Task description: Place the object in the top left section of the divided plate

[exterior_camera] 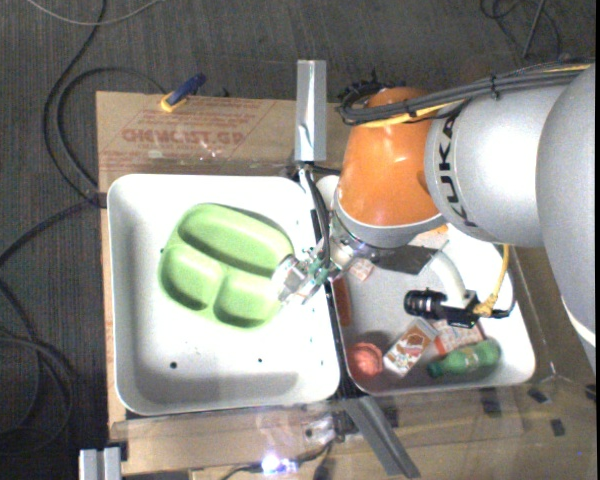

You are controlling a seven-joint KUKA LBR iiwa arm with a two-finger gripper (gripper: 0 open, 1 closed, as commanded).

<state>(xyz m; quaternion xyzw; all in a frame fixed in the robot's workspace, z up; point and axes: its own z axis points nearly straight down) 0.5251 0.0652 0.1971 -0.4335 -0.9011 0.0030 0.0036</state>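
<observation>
A green divided plate with three sections lies in the left white bin. My gripper hangs at the plate's right edge, over the wall between the two bins. Its pale translucent fingers point left toward the plate. What sits between them is too small and blurred to make out. In the right bin lie a reddish round object, a red and white packet and a green object.
The grey arm with its orange band covers most of the right bin. A narrow dark brown piece lies along that bin's left wall. Cardboard lies behind the left bin, with a blue and yellow clip at its far edge.
</observation>
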